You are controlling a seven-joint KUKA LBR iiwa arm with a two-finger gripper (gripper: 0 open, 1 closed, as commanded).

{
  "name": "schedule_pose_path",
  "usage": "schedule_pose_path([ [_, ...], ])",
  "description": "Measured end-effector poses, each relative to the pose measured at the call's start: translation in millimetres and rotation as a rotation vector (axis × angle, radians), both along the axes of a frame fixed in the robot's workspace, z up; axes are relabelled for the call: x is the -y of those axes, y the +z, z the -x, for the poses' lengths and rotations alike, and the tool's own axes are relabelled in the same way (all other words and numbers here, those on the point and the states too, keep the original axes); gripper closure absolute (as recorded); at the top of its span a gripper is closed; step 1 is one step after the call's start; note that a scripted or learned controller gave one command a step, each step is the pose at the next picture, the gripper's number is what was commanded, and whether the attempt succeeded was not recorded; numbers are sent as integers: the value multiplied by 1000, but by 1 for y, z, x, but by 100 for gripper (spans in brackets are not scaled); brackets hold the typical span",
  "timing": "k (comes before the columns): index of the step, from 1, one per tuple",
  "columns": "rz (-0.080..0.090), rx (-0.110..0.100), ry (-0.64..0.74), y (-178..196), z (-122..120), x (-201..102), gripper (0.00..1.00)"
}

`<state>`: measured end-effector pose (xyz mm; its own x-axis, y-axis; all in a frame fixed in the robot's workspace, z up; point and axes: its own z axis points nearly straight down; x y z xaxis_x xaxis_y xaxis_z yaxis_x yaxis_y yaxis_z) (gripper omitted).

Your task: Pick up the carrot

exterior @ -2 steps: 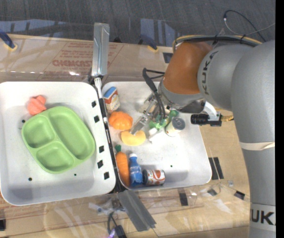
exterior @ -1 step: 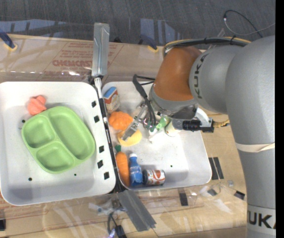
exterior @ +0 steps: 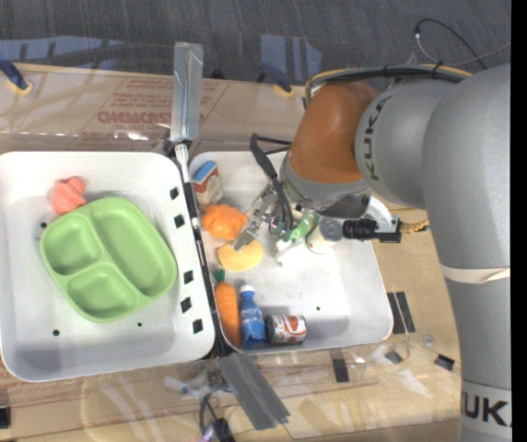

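Low over the right bin, the hand hangs part-open above the orange.

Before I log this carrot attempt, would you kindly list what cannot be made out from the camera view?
- Gripper: finger state unreadable; small and lost among clutter under the arm's wrist.
- Carrot: one side is covered by the blue bottle, and it lies against the right bin wall.
- Can: label too small to read.
- Pink toy in the left bin: partly hidden behind the green tray.
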<state>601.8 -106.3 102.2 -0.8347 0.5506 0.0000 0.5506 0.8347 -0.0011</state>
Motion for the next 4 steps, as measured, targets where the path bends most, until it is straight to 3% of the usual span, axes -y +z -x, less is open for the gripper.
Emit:
schedule_pose_path([
  [1,0,2,-308,-10,-26,19,100],
  [2,0,1,-307,-10,-26,18,0],
  [3,-1,3,-209,92,9,-31,0],
  [4,-1,0,-95,132,75,-41,0],
])
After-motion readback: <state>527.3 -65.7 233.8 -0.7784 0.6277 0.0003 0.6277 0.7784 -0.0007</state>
